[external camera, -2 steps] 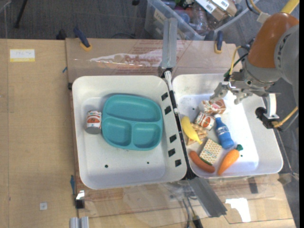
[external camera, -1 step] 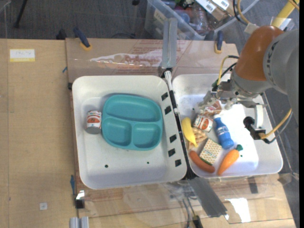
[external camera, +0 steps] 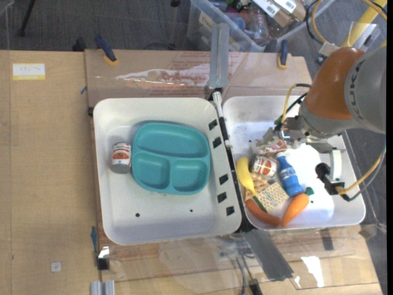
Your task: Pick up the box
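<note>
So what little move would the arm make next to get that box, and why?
Probably a short shift toward the near side of the right bin, then down. The end effector sits over the back of the pile, while the box lies nearer the front, hemmed in by the banana, blue bottle and carrot.

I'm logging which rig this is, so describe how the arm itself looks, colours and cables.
The arm is grey and rounded, with a broad orange band above the wrist. Black and yellow cables loop around it from the upper right. Its pincer end is dark with metal parts, over the right bin.
</note>
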Robot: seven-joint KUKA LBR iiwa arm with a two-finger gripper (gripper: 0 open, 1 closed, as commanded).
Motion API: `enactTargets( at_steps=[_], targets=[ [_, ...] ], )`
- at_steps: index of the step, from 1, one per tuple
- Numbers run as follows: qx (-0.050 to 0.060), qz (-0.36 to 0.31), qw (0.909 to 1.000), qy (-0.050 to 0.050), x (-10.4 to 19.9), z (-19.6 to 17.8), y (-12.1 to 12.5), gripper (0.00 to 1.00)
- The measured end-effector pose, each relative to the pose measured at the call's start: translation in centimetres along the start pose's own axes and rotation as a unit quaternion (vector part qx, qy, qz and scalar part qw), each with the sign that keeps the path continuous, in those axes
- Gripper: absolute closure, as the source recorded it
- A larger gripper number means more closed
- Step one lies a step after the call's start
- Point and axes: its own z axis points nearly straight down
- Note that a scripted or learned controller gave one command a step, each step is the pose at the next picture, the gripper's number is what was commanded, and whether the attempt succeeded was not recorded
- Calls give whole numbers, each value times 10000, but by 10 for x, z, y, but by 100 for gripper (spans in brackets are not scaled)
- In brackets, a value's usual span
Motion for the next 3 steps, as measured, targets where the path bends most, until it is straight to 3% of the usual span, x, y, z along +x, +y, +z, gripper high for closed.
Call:
enactTargets(
  at_steps=[2, 3],
  targets=[
    [80, -150, 9999, -7, 6, 2, 7, 0],
    [225, -597, 9980, 35, 8, 16, -52, 0]
  ],
)
